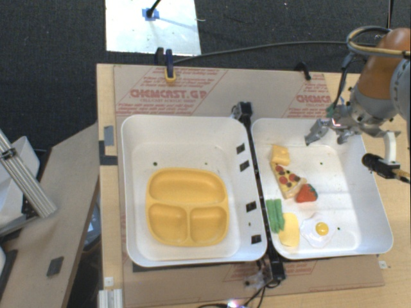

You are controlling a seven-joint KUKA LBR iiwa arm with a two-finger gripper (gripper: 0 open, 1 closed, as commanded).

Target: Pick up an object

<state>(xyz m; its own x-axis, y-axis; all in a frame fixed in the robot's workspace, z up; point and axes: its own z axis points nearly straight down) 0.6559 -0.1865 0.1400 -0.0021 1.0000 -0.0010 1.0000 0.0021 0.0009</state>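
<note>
The hand (332, 131) is hovering over the far part of the right bin (359, 191), near the table's far right corner, with its two dark fingers standing apart and nothing between them. One fingertip (316, 135) is pointing down toward the bin's far wall, above the white floor, well apart from the toy food. Behind the hand, the grey arm with its orange band (385, 69) is reaching in from the table's right edge, and a black cable is arching over it toward the far edge.

The things to pick are lying along the right bin's left side, close to the divider between the bins. Nearest the hand is sitting a yellow cheese block (280, 154). Just beside it, toward the near edge, a pizza slice (287, 179) is lying with its tip touching a red strawberry (307, 194). Further toward the near edge, a green bean pod (275, 214) is lying against the bin's left wall, with a pale yellow piece (290, 229) just beside it and a fried egg (320, 230) to its right.

In the left bin (138, 172), a yellow divided plate (187, 205) is resting in the middle. The table (192, 88) is showing a brown cardboard sheet with red lettering along its far edge, where a blue and yellow clamp (169, 64) is gripping it.
</note>
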